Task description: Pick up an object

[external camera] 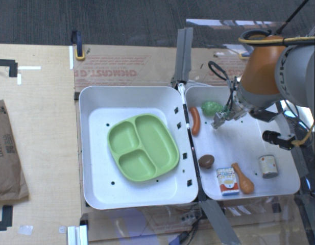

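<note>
Nearest the camera, along the front of the right bin [287, 185]: a small carton [228, 181] with an orange-and-white face, lying flat. Just beside it on its right, an orange drumstick-shaped toy [242, 178], narrow end pointing toward the back. Further right, near the front right corner, a small grey can [268, 166] on its side. Left of the carton, close to the bin's left wall, a brown rounded lump [206, 161].

Left bin [96, 188]: a green three-compartment plate [143, 147] sits about centred, turned at an angle.

Mid-depth, right bin: an orange-red sausage [195, 121] lies lengthwise along the left wall. Behind and right of it, a green leafy piece [212, 107].

My fingers [219, 120] hang just right of the sausage and just in front of the green piece, low over the white floor of the bin. They are small and dark against the wrist; I cannot tell whether they are parted or closed, and I see nothing between them.

Far: my wrist and orange band [262, 68] over the bin's back right corner. On the desk [40, 131], at the left edge, a brown paper bag [6, 152].
</note>
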